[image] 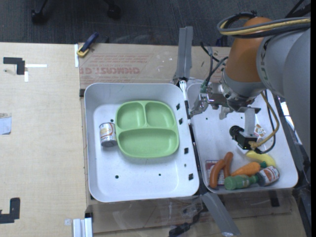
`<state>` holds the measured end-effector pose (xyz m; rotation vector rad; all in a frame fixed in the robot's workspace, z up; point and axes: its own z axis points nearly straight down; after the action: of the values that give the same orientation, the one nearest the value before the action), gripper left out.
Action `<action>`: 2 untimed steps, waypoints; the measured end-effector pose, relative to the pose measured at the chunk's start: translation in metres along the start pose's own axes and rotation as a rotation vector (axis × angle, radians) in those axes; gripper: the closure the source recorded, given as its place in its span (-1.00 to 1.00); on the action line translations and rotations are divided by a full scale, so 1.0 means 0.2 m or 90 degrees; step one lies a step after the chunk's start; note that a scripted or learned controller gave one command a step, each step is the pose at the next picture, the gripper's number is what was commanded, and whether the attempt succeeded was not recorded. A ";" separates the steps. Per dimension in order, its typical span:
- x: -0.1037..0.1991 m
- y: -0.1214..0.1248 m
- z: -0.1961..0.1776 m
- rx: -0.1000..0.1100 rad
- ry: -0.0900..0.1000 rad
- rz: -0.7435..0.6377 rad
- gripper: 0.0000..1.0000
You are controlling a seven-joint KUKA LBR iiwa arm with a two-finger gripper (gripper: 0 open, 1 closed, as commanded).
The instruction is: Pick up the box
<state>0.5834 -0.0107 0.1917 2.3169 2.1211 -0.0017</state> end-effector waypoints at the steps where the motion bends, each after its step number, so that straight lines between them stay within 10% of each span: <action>1: -0.03 0.10 0.00 0.001 -0.001 0.000 -1.00; 2: -0.37 -0.21 0.00 0.001 0.000 -0.054 -1.00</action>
<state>0.5349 -0.0812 0.1911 2.2256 2.2180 -0.0046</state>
